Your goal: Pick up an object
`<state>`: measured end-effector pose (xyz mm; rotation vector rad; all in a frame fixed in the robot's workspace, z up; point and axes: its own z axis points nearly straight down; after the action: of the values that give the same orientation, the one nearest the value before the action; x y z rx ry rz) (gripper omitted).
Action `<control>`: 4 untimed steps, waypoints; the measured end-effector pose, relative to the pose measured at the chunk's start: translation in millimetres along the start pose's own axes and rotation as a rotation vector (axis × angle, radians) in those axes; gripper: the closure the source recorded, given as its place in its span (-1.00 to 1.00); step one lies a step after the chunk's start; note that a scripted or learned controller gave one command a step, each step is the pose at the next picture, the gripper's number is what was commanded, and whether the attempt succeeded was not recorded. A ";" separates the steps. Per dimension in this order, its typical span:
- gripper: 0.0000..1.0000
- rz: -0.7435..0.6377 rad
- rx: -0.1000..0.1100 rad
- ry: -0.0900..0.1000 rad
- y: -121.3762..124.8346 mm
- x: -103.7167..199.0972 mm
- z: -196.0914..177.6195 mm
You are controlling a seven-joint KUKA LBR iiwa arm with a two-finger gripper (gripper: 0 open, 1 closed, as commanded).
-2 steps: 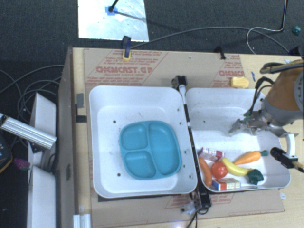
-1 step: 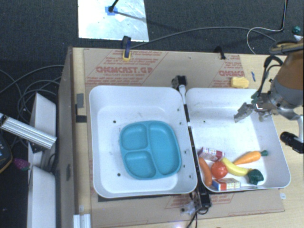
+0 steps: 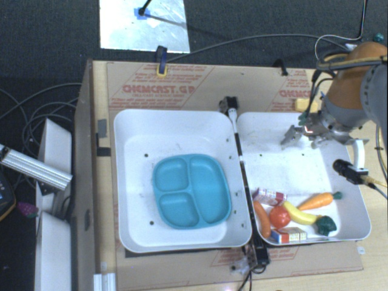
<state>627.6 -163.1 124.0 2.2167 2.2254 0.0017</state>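
My gripper (image 3: 305, 137) hangs over the back part of the right bin (image 3: 285, 168), its fingers spread and nothing between them. The toy food lies well in front of it, in the bin's near corner: an orange carrot (image 3: 315, 202), a yellow banana (image 3: 300, 214), a red tomato (image 3: 279, 216), a green broccoli (image 3: 325, 225), a second orange piece (image 3: 262, 218) along the left wall, and two small printed boxes (image 3: 271, 194) (image 3: 288, 236). The gripper touches none of them.
The left bin (image 3: 139, 138) holds a blue divided plate (image 3: 191, 190). A black clip (image 3: 229, 105) sits where the two bins meet at the back. A small yellow piece (image 3: 302, 104) lies on the bench behind the right bin.
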 end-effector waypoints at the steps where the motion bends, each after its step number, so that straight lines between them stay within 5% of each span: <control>1: -1.00 -0.002 -0.003 0.000 19.4 33.1 -13.7; 3: -1.00 -0.002 0.000 0.000 41.6 79.0 26.8; 4: 1.00 -0.005 -0.004 -0.003 42.7 78.3 15.3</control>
<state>670.0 -84.7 108.8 2.2082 2.2273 0.0027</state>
